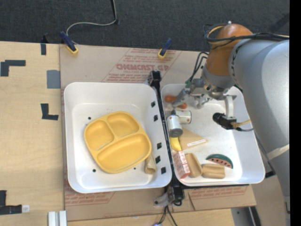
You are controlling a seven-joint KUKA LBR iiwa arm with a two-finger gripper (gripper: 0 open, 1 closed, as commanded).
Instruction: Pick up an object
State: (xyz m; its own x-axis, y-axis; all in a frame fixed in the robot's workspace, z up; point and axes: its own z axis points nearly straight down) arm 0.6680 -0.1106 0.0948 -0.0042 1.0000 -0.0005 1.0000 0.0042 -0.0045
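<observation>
Currently: gripper [182, 100] low over far left corner of right bin [244, 173], beside small orange item [170, 98] and silver can [174, 125]. Finger spread and any hold: cannot tell, wrist hides it. Advice: centre over one item w/ clearance from bin wall, descend straight, close, lift slowly. Yellow tray [117, 140] in left bin [75, 126]: ignore.

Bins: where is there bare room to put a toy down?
Left bin: bare floor around the yellow plate, widest along the top and left. Right bin: bare middle between the can and watermelon slice; its left side is crowded.
</observation>
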